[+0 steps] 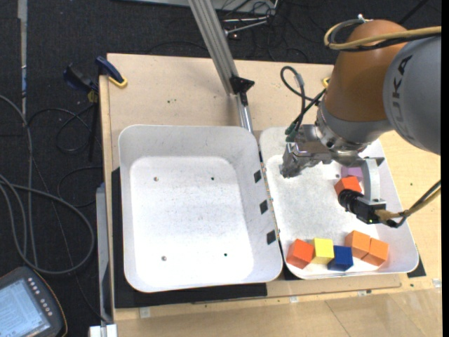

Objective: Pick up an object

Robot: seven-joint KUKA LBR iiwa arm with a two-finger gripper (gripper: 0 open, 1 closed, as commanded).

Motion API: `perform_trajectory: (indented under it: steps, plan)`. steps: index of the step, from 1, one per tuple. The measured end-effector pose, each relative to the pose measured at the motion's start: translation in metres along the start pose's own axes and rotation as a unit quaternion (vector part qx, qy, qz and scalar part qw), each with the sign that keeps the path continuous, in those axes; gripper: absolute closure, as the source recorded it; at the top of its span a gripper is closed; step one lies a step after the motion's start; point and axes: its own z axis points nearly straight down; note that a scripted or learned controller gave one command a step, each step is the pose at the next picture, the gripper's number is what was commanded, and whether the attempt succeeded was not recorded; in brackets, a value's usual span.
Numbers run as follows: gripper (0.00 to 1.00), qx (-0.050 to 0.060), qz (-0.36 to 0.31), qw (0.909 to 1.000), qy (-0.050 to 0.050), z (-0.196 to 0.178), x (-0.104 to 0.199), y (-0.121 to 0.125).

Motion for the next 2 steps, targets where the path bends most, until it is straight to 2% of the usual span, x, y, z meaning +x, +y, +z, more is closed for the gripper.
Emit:
perform_trajectory:
  steps: [2]
  plan:
    - [1.00,0.000,0.001,1.0000,-0.001,0.015,0.092,0.027]
